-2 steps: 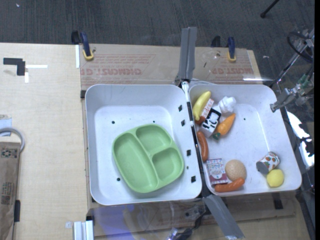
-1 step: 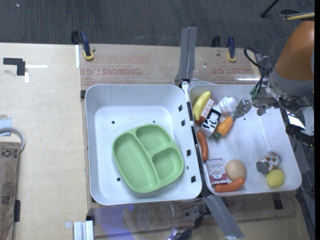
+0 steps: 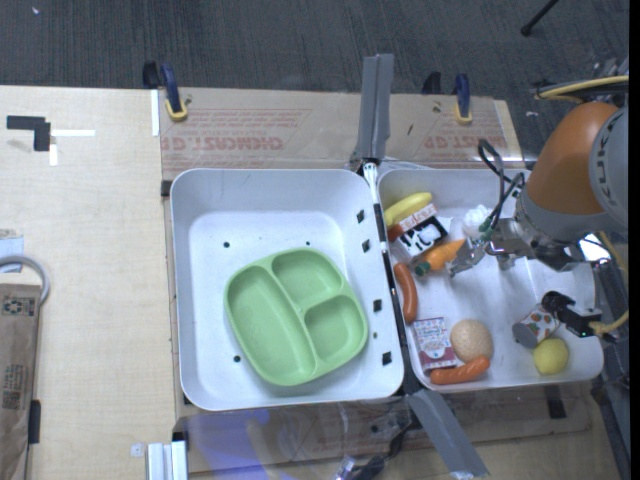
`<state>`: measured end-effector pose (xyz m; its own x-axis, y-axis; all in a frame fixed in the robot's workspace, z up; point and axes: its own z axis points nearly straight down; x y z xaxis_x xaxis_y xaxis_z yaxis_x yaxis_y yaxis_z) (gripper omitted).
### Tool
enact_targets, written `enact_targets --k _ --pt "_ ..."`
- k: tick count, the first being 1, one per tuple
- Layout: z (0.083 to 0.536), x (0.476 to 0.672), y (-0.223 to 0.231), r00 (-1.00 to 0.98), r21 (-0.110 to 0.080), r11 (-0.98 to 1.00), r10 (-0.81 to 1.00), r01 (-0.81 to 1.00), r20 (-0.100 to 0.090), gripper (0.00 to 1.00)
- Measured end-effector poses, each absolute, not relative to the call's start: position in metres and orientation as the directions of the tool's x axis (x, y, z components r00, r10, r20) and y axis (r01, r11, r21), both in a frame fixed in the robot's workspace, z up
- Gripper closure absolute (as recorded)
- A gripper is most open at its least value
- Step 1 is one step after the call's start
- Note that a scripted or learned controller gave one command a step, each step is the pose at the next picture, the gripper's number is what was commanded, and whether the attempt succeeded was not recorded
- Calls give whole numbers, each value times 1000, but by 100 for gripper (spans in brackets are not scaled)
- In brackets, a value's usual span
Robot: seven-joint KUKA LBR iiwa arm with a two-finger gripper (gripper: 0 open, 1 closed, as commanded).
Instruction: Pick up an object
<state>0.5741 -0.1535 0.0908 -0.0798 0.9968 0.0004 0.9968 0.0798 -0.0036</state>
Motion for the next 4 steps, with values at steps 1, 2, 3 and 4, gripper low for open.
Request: enact_targets --k 1,2,3,4 --pt "91 608 -113 -272 -2 272 962 962 0 0" --pt "100 606 -123 -262 -6 262 965 965 -10 100" --pt "284 587 -178 -261 0 261 965 965 -2 100" --pt "249 591 -100 17 -4 -17 1000 1000 -1 100"
